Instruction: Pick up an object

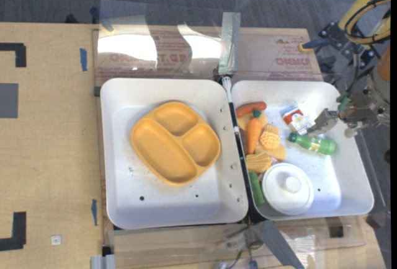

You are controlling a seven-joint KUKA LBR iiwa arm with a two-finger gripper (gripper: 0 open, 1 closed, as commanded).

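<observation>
1. The end effector (324, 120) reaches in over the right white bin (353, 196) at about 3 o'clock; whether it is apart or together I cannot tell from here.
2. Just below its tip lies a small green plastic bottle (313, 144) on its side, close to the tip, though contact is unclear.
3. At 9 o'clock from the tip sits a small red-and-white packet (294, 118).
4. Further left, along the bin's left wall, are piled an orange toy carrot (254, 132), a red toy sausage (250, 108) and a yellow toy corn cob (270, 137).
5. At 6 o'clock in this bin stands a round white lidded bowl (288, 187).
6. The left white bin (118, 137) holds a yellow three-part plastic plate (175, 142).
7. Both bins rest on the bench (43, 137).
</observation>
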